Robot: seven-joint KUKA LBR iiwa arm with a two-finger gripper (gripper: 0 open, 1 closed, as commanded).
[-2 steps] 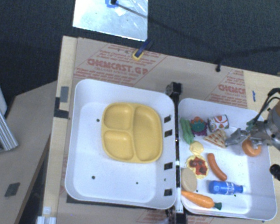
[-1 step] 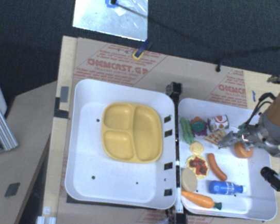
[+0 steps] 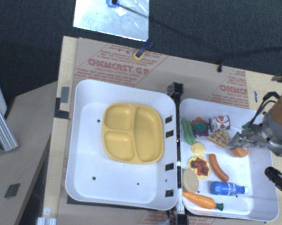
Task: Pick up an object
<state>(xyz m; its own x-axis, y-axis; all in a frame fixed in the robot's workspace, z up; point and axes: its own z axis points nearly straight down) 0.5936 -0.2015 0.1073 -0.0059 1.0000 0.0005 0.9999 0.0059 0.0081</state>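
Start at the near edge of the right bin (image 3: pixel 268 209): at its 6 o'clock lies a carrot (image 3: pixel 200 200), long, tapered and probably hard, light plastic like the rest of this toy food. It would likely roll if you pinch it off-centre, so take it across the middle of its length. Just above, toward 5 o'clock, a small blue bottle (image 3: pixel 227 189) lies on its side; it looks smooth and round, so expect it to slip unless you close across its body. At the bin's 7 o'clock sits a pale round cookie (image 3: pixel 190 181), flat and hard to get under, touching a little pizza slice (image 3: pixel 199 166) with red topping.

Near the bin's centre a sausage (image 3: pixel 218 167) lies at a slant, well clear of its neighbours, which I judge makes it the easiest grab. Beyond it come a yellow piece (image 3: pixel 198 149), a green pod (image 3: pixel 187 132) along the left wall, a purple-and-red lump (image 3: pixel 200 126), a small can (image 3: pixel 220 122) and a tan wedge (image 3: pixel 220 139).

The gripper (image 3: pixel 241 141) sits at about 2 o'clock, down over an orange piece (image 3: pixel 240 151); you cannot tell whether the claw is clenched or released, or whether it has that piece.

The left bin (image 3: pixel 79 173) holds a yellow divided plate (image 3: pixel 132 132) at its centre, with nothing in its three compartments.
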